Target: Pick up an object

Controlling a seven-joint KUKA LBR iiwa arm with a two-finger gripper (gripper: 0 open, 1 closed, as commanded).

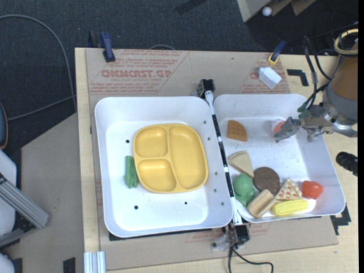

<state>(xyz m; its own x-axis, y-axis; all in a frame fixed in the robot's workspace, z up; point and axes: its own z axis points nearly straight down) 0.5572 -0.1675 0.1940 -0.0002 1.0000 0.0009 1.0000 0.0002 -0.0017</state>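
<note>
My gripper is low over the upper part of the right bin, with the arm coming in from the right. A small red-orange piece shows right at its left tip; I cannot tell if it is gripped or only lying beside it. Left of it lies an orange-brown wedge. Crowded at the near end of the bin are a tan bread slice, a green ball, a brown patty, a pizza slice, a red tomato, a yellow corn cob and a tan bun.
The left bin holds a yellow divided plate and a green pod beside the plate's left edge. A raised divider runs between the two bins. A white block and a blue clamp sit on the cardboard behind.
</note>
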